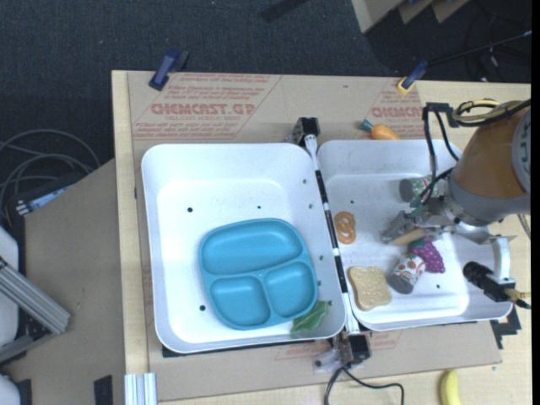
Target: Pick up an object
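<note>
Your grey two-finger gripper (403, 224) sits low in the right shallow white bin (371, 154), and I cannot tell its state from this slanted view. It has 4 likely targets clustered near it: the purple toy grape bunch (430, 256) just below it, the small red-and-white patterned can (408, 272) beside the grapes, the tan toy bread slice (369, 286) by the front wall, and the small orange pretzel (344, 226) near the divider. The left white bin (169, 184) holds a blue 3-compartment plastic plate (253, 270) with a green leaf-shaped toy (310, 318) at its corner, well apart from the arm's reach here.
</note>
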You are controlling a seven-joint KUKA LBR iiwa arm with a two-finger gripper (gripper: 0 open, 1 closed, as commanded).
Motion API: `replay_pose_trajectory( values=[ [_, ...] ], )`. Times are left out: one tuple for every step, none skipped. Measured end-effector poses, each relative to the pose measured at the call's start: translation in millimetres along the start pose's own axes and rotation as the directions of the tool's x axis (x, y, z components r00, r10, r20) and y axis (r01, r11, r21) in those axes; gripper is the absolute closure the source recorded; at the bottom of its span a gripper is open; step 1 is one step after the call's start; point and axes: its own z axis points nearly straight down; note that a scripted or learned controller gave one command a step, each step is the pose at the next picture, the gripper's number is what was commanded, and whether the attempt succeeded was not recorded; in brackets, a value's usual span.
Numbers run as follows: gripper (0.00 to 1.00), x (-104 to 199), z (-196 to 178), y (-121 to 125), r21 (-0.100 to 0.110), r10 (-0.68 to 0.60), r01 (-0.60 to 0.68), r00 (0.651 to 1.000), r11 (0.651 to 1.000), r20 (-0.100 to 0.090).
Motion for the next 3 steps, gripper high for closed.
replay_pose_trajectory(
  values=[
    [0.00,-45.5,0.1,-49.3,0.003,0.002,-0.002,1.000,1.000,-0.001],
    [1.00,-45.4,-11.9,-47.0,-0.003,0.001,-0.001,1.000,1.000,0.001],
    [1.00,-7.6,-11.3,13.0,0.000,-0.002,0.002,1.000,1.000,-0.001]
  ],
)
